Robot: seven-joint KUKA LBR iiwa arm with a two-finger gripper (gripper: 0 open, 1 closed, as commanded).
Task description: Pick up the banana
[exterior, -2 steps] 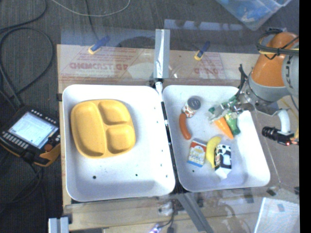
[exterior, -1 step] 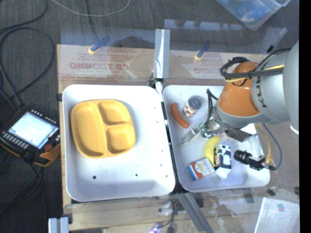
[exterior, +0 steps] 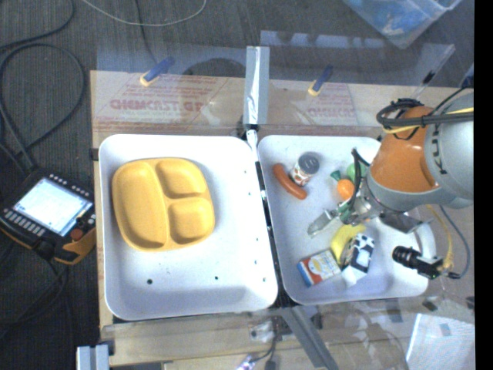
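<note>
Yellow curved banana [exterior: 343,240] lies low in right-hand shallow white bin [exterior: 286,280], partly under two-finger gripper [exterior: 356,247]. You cannot tell gripper state; tips lost in clutter. No lift evident: judge grasp and raise both outstanding.

Crowding tight. Red-and-white small carton [exterior: 318,267] touches banana's lower left; grey metal utensil [exterior: 326,220] just above; orange carrot-like piece [exterior: 346,188] and red sausage-shaped toy [exterior: 290,181] farther up. Bin front wall near. Open room lies in left white bin [exterior: 231,284], beside yellow divided plastic tray [exterior: 163,202].
</note>
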